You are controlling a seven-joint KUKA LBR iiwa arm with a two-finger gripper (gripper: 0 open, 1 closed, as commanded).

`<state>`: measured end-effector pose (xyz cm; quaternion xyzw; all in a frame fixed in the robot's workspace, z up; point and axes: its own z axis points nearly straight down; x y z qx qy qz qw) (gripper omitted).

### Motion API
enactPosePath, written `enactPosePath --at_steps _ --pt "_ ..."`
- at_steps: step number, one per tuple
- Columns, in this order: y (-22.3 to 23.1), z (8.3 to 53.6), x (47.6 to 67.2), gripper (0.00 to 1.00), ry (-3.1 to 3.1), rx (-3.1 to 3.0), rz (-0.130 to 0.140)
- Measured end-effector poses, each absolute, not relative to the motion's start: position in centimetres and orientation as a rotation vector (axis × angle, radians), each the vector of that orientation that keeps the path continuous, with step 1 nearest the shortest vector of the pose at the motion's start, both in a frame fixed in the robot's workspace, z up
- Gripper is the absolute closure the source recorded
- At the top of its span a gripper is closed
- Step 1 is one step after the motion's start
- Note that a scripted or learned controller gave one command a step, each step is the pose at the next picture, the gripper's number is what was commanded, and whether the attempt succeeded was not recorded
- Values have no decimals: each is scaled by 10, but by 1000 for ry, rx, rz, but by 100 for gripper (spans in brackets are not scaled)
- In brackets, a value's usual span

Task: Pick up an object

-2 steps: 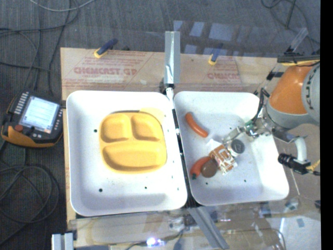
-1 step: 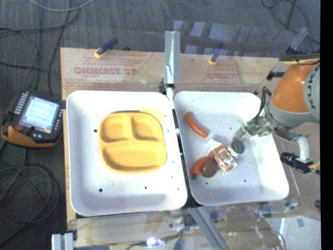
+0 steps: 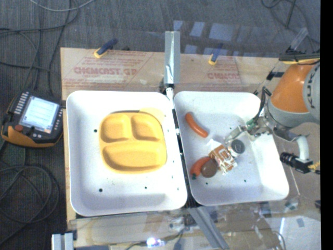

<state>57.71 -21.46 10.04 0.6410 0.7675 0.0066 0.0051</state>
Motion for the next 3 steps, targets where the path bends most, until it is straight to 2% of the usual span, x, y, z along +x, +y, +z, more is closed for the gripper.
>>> enactPosePath --at_steps 1,2,3 --pt "-213 94 562 0 2352 2060 30" --pt "-215 103 562 100 2348 2059 25" --pt "-214 103 562 0 2351 2059 26"
